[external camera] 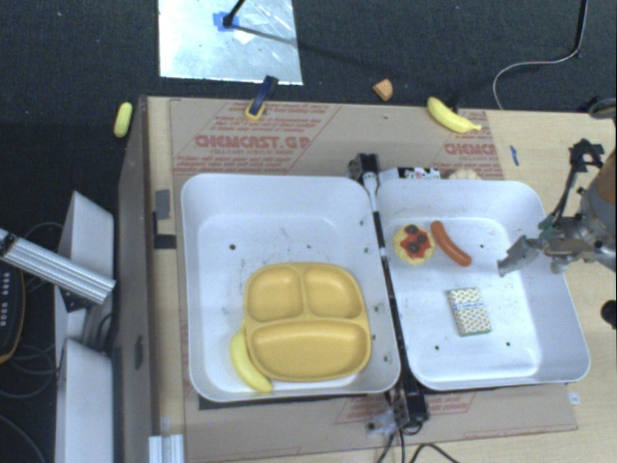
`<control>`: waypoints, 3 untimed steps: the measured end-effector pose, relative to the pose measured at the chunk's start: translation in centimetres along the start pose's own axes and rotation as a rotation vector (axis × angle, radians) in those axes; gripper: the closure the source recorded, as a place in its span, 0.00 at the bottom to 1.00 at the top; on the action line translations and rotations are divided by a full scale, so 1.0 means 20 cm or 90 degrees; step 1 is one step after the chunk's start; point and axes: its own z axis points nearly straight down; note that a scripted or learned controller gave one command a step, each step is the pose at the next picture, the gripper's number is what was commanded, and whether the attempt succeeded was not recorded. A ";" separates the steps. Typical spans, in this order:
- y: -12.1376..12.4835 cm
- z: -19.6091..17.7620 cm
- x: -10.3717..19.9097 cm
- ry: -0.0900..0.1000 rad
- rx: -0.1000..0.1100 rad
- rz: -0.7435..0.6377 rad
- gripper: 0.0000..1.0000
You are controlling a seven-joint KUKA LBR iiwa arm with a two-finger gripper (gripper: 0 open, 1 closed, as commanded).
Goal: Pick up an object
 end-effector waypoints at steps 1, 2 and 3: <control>0.47 0.60 0.24 0.001 0.000 0.000 0.00; 0.00 0.65 0.27 0.001 0.001 0.001 0.00; 0.52 0.55 0.32 0.000 -0.002 -0.001 0.00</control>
